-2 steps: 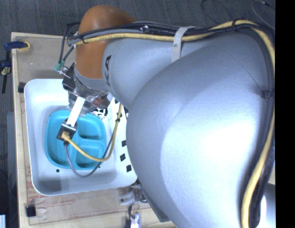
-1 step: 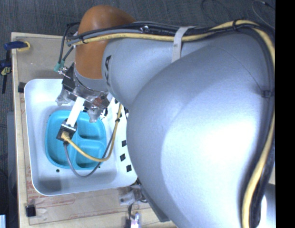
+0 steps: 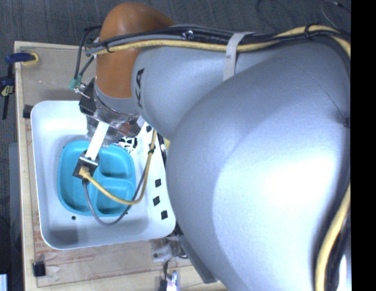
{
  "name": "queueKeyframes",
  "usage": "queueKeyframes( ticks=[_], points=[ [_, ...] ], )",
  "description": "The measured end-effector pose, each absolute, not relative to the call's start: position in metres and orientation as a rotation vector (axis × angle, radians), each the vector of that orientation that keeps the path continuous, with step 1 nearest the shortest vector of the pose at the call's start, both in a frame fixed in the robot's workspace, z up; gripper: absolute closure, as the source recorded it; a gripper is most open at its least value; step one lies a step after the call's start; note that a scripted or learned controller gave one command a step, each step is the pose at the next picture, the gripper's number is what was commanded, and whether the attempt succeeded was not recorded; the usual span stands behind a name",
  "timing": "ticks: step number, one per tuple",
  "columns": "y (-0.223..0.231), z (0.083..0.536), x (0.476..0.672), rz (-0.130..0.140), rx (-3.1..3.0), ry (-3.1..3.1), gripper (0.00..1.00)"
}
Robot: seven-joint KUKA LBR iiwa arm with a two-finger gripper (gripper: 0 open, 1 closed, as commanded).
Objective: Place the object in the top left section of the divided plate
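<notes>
The grey robot arm reaches in from the right and covers most of the bench, its broad links lying over the right-hand side. The orange band above the wrist sits at the top, and the wrist points down into the left bin. The two-finger gripper hangs just over the upper right edge of the plate. Whether it is apart or closed cannot be told, and nothing can be seen held in it.

The shallow white plastic bin on the left holds the turquoise divided plastic plate, which lies flat on the bin floor near its centre. Raised ridges split the plate into sections. A small black-and-white patterned patch shows just below the gripper at the plate's upper right. What it is cannot be told. The object to be placed cannot be identified. The bin's white right-hand rim bears a row of black square marks.

The pale wooden bench top carries a blue clamp at its upper left corner. Dark grey carpet surrounds the bench.
</notes>
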State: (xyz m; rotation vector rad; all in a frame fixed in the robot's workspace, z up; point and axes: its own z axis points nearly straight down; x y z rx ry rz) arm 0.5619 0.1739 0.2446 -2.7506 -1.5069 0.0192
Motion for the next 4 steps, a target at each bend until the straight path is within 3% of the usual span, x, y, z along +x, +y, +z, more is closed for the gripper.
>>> queueKeyframes(
  ticks=[1, 3, 4],
  points=[
    [0.174, 0.244, 0.562, 0.021, -2.75, -1.508, 0.0],
    [0.174, 0.244, 0.562, 0.021, -2.75, -1.508, 0.0],
    [0.122, 0.261, 0.544, 0.009, -2.711, -1.581, 0.0]
  ],
)
